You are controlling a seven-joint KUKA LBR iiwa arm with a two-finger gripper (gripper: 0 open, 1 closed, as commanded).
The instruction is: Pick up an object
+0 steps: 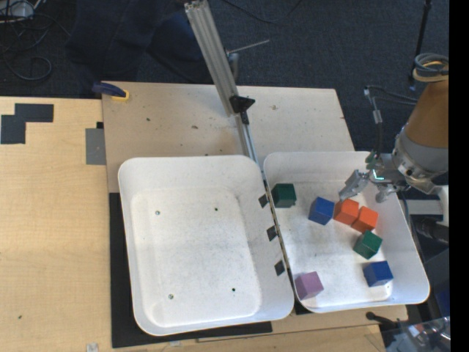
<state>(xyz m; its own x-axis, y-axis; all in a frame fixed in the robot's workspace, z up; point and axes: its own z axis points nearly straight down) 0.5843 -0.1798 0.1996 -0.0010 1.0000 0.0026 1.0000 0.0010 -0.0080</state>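
Note:
The right bin (410,288) holds several small cubes. Along its far side lie a dark green cube (283,194), a blue cube (321,210) and two orange cubes (346,212) (367,218) side by side. Nearer the front are another green cube (368,244), a blue cube (378,273) and a purple cube (308,284). My gripper (367,191) hovers over the bin's far right part, just behind the orange cubes. It is open, with nothing between its fingers (351,187).
The left bin (132,196) lies beside the right one, with black clips (271,232) on the shared edge. A slanted aluminium bar (212,50) rises from behind the bins. The bench's bare wood extends to the left.

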